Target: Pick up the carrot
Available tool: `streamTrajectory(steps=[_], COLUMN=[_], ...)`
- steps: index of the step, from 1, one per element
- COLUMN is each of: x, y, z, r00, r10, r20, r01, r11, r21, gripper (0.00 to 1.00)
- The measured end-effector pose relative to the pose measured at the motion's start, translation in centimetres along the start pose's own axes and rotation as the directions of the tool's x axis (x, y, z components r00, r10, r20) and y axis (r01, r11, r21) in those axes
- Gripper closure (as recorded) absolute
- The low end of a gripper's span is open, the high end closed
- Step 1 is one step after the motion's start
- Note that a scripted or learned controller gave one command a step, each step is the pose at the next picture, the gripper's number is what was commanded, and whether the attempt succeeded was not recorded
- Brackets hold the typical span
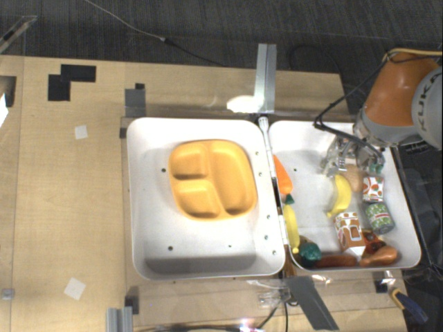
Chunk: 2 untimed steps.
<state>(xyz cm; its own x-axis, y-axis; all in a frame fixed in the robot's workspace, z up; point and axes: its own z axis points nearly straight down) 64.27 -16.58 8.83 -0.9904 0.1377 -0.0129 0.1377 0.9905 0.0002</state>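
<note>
The carrot, likely light, stiff, slick plastic against the right bin's left wall, suits a mid-body pinch, while whether the gripper is released or clenched cannot be told.

Carrot against right bin left wall; gripper above banana; yellow tray in left bin

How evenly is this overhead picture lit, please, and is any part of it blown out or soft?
In the camera view the light is mostly even; the left bin shows a soft grey shadow along its lower inside wall, a small white patch behind the divider post is blown out, the gripper looks slightly soft, and the carrot by the right bin's left wall reads clearly.
</note>
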Motion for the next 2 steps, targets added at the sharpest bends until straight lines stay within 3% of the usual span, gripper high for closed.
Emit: streamTrajectory(steps=[1,2], x=[3.5,10.2], y=[5.9,6.9], z=[-0.2,-0.4], r00=[0.998,1.000], r10=[-0.062,-0.015], r20=[0.001,0.002], r01=[0.062,0.015], r11=[0.998,1.000], r21=[-0.003,-0.001], gripper=[0.00,0.00])
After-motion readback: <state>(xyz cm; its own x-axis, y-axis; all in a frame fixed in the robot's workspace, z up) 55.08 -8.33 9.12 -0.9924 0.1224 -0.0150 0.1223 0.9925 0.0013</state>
